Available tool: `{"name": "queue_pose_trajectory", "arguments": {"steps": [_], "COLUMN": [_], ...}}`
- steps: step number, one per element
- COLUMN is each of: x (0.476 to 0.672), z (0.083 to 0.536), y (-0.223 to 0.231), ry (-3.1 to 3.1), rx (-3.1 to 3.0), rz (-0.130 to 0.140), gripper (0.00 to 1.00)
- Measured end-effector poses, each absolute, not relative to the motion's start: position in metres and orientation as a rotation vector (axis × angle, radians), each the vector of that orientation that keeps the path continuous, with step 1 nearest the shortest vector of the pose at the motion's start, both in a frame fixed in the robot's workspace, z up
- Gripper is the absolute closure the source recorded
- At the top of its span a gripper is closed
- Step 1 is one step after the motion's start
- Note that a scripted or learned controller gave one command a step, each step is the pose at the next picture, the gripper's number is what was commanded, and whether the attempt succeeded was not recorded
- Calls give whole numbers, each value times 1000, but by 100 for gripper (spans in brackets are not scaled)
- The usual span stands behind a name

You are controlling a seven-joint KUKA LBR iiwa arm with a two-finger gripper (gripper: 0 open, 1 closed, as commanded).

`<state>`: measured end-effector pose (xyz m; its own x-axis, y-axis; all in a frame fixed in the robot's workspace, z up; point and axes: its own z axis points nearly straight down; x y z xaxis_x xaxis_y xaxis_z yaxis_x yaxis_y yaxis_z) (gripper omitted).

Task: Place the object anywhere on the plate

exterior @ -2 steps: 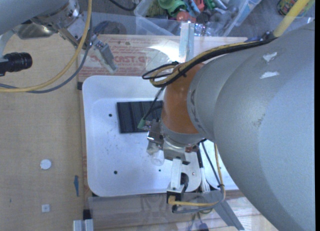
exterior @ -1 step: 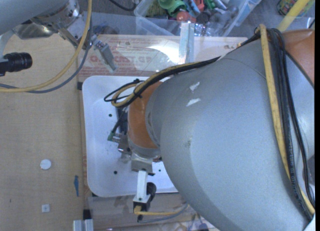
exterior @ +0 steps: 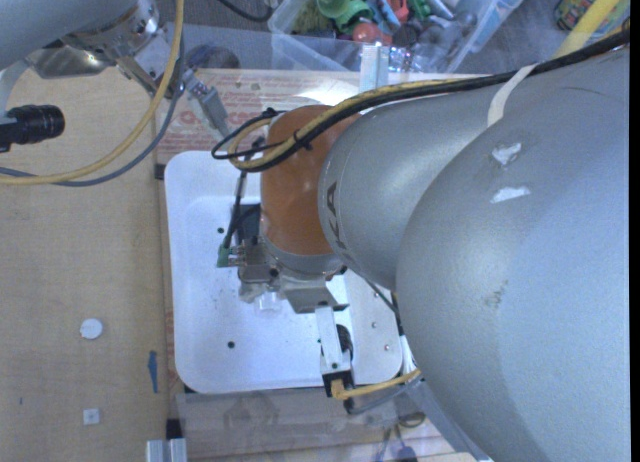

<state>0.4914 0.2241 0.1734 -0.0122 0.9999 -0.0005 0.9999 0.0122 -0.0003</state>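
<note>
My grey arm with its orange band reaches in from the right and covers most of the view. The gripper hangs low over the middle of a shallow white bin, pointing down at the bin floor. A pale translucent piece sits right under the gripper, too blurred to name. The arm hides the right part of this bin and everything further right.
A small dark speck lies on the bin floor near the front. A clear box of coloured toys stands at the back. Yellow cables loop over the back left. A white disc lies on the bench at left.
</note>
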Motion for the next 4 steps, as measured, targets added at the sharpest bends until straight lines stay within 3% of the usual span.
{"name": "queue_pose_trajectory", "arguments": {"steps": [1,2,3,4], "x": [491,492,482,482], "z": [173,183,127,127], "y": [224,224,185,185], "ry": [2235,2235,2803,2802], "rx": [2207,2207,1427,1426], "rz": [-1,0,-2,-1], "gripper": [0,100,100,0]}}
